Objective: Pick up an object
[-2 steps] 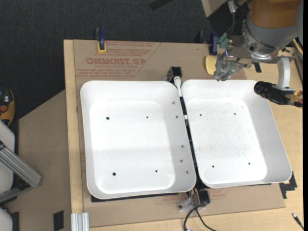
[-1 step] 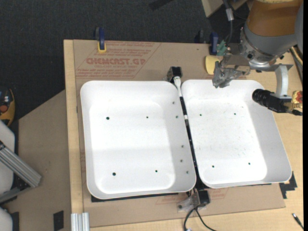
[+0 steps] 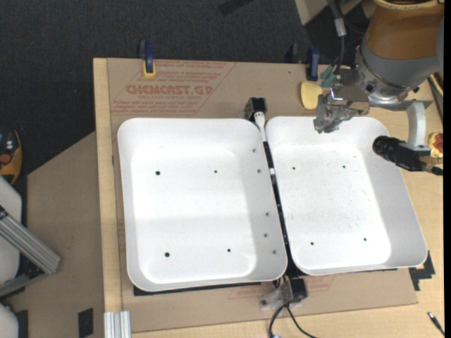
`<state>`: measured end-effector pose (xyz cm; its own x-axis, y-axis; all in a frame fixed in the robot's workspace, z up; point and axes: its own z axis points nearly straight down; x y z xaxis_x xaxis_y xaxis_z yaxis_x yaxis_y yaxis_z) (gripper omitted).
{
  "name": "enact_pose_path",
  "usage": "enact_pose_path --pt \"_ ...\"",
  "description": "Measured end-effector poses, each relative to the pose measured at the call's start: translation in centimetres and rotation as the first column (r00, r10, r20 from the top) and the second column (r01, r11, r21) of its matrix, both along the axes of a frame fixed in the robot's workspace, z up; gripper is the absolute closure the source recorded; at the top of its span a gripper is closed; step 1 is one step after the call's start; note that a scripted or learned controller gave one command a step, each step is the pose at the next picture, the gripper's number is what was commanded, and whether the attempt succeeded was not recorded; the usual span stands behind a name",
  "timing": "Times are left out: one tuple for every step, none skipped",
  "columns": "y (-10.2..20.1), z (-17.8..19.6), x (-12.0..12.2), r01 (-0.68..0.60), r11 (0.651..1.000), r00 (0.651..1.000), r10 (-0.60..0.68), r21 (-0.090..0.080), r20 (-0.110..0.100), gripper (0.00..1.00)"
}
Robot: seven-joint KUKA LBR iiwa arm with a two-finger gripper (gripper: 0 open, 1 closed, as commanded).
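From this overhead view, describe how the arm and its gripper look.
The arm is rounded, with a broad orange band above a grey wrist section. Black cables run down alongside it. The gripper is a small grey metal piece with a green spot near its top.

Two bins side by side on the bench: left bin, right bin.

Red print "CHEMCAST GP" on the brown board beneath my bins, smaller lines beside it too blurred to read
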<state>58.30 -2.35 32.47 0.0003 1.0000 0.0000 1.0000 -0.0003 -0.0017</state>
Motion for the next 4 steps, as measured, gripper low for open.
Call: enact_pose_path --pt "-0.2 1.9 -3.7 0.001 1.000 1.000 -0.001 0.001 0.000 1.00" --pt "11.9 -5.7 -2.5 -0.009 1.000 1.000 0.009 0.002 -0.004 1.00" --pt "9.6 0.2 -0.6 0.001 1.000 1.000 -0.001 0.000 0.008 1.00" --pt "22.3 -7.5 -2.7 -0.010 1.000 1.000 0.010 0.001 -0.006 1.00"
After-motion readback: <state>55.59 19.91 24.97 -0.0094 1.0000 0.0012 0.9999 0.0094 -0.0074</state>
